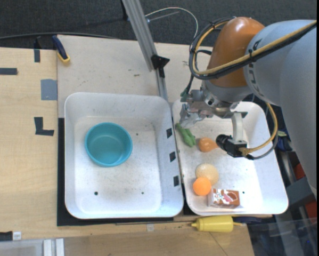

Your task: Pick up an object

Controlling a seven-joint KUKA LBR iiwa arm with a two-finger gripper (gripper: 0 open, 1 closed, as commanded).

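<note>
Hovering: gripper (187,116) at right bin (266,196) near-left corner, finger state indiscernible. Green vegetable (187,137) just below gripper, long axis slanting toward orange ball (202,186). Blue bowl (108,144) well left of gripper.

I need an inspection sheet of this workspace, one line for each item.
Surface: two shallow white bins side by side, left bin, right bin, on a wooden bench.
Job's things: teal round bowl in left bin; green vegetable, small orange-brown piece, pale round object, orange ball, red packet in right bin.
Clutter: yellow bottle lying at the bench's front edge.
Grippers: gripper above the green vegetable.
Cables: yellow and black cables along the arm.
Surroundings: dark floor.
</note>
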